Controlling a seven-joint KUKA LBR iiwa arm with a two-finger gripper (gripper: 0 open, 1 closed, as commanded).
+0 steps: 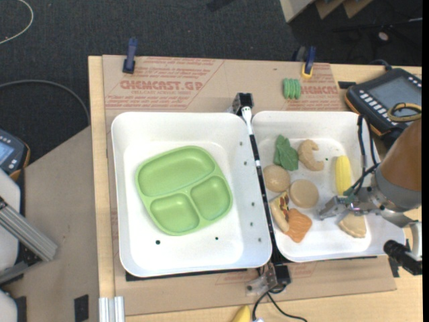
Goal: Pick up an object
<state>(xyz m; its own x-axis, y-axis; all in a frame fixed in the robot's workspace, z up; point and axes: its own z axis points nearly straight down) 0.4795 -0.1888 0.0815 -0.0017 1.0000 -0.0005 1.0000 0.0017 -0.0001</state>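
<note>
Gripper (337, 207) low inside the right bin (355, 121), near its front right part; fingers spread apart, with nothing seen between them. Just beside the gripper, toward the front: a pale tan food piece (354, 227), touching or nearly touching the near finger; contact not clear. Just behind the gripper: a yellow corn cob (342, 173), lying lengthwise. To the gripper's left: a round beige disc (303, 194), apart from the fingers. Further left: an orange piece (297, 225) against a pale wedge (279, 213) by the bin's left wall, a tan round item (275, 178), a green leafy piece (286, 153), and a curled beige item (310, 153) toward the back. Arm (405, 170) entering from the right, wrist above the bin's right rim. In the left bin (127, 139): a green divided plate (182, 189), three compartments. On the cardboard behind the right bin: a small green block (291, 88).
</note>
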